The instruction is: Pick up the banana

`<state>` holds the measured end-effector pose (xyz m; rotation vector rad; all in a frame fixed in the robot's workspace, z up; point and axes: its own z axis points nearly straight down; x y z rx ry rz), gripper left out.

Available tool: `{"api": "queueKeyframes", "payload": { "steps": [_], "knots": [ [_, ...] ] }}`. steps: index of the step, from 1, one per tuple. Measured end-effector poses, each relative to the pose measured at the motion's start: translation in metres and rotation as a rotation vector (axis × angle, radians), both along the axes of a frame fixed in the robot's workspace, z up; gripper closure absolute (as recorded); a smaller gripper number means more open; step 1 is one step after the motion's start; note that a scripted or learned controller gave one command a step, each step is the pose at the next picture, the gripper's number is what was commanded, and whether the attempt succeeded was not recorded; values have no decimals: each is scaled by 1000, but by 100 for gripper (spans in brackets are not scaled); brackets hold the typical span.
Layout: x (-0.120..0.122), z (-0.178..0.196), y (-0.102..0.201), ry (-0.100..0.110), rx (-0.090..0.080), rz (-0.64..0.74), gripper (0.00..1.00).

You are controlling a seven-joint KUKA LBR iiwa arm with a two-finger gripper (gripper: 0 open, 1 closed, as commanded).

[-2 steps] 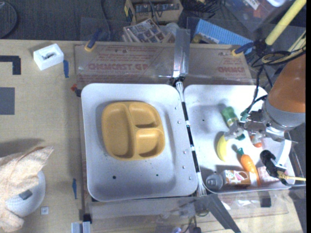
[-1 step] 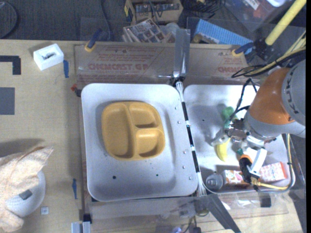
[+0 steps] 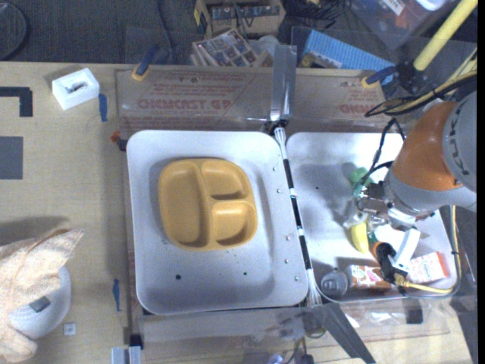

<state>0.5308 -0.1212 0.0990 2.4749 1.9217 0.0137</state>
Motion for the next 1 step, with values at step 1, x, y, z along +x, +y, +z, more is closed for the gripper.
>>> {"api": "queueKeyframes", "payload": {
  "steps": [1],
  "knots": [
    [28, 131, 70, 13, 1, -14, 100]
  ]
}}
